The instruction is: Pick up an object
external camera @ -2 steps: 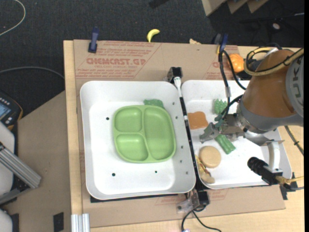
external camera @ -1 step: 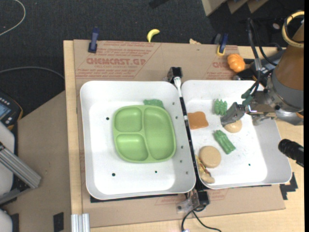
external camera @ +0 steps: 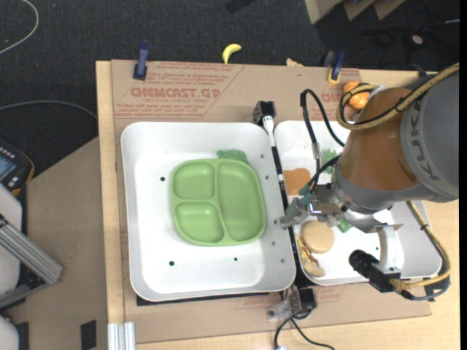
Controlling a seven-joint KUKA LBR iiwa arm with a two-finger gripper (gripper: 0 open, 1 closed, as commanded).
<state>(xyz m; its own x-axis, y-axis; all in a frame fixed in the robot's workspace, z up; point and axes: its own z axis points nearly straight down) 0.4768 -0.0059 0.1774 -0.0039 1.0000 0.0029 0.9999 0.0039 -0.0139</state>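
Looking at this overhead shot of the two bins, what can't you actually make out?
- Gripper: its fingertips blur into dark clutter at the bins' divider, so nothing shows what, if anything, they touch.
- Right bin: most of its floor lies under the arm.
- Tan round object: partly covered by the wrist; identity unclear.
- Small green item behind the green divided plate: too small to identify.

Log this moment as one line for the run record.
arm: over right bin | gripper: low at its left edge, near tan round item | left bin: green divided plate | grasp: unconfirmed
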